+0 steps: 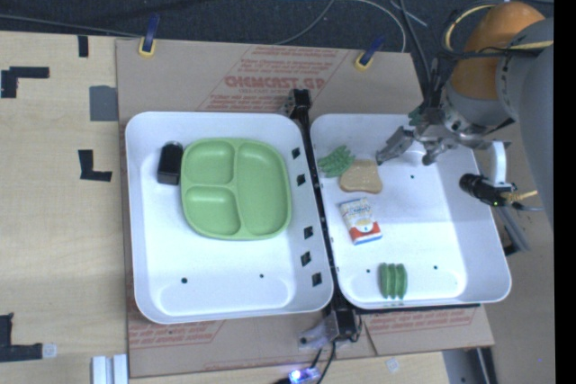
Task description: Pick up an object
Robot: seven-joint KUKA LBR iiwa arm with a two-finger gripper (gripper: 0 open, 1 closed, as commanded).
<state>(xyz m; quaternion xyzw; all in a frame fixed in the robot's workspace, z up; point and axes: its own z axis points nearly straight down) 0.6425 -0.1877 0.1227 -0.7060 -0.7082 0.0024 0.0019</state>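
Observation:
In the right bin point(468, 270) lie a tan slice of bread point(361, 178), a green leafy piece point(335, 161) to its left, a small white and red carton point(360, 221) below it, and a green pod-like piece point(392, 280) near the front. My gripper point(410, 149) hangs above the bin's back right part, open, its fingers spread with nothing between them. It is right of the bread and apart from it.
The left bin point(148, 265) holds a green divided plate point(237, 188) and a small black block point(169, 164) at its left. Cables run across the dark backdrop behind the bins. The arm's orange band point(495, 36) is at the upper right.

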